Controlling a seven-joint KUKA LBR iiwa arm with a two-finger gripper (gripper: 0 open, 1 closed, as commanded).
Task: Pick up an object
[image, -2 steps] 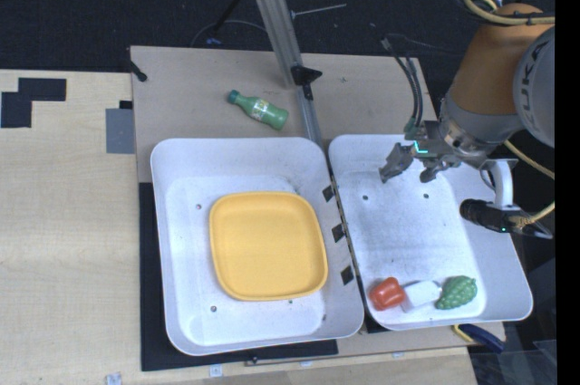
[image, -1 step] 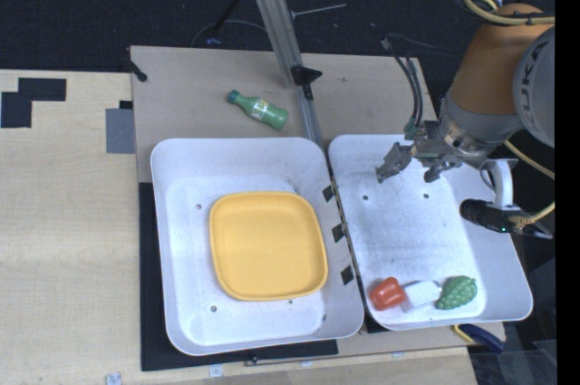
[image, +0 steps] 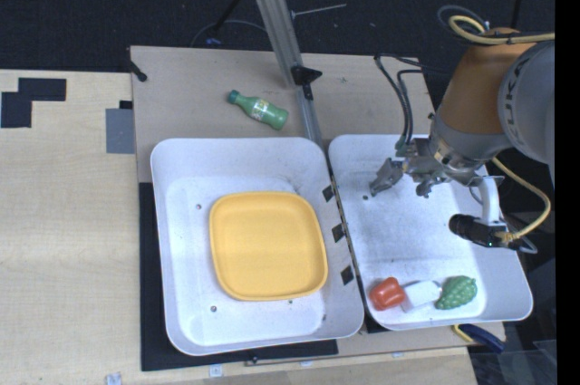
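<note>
Three small objects lie in a row at the right bin's (image: 426, 234) near edge: a red pepper-like piece (image: 388, 293), a white block (image: 421, 293) and a bumpy green piece (image: 456, 293). My gripper (image: 404, 183) hangs over the far half of that bin, well behind the row. Its two fingers are spread apart with nothing between them, so it is open.
A square yellow plate (image: 268, 245) lies in the left bin (image: 181, 193). A small green bottle (image: 258, 109) lies on the bench behind that bin. A slanted aluminium post (image: 281, 21) rises behind the gap between the bins. Cables loop around the arm's wrist.
</note>
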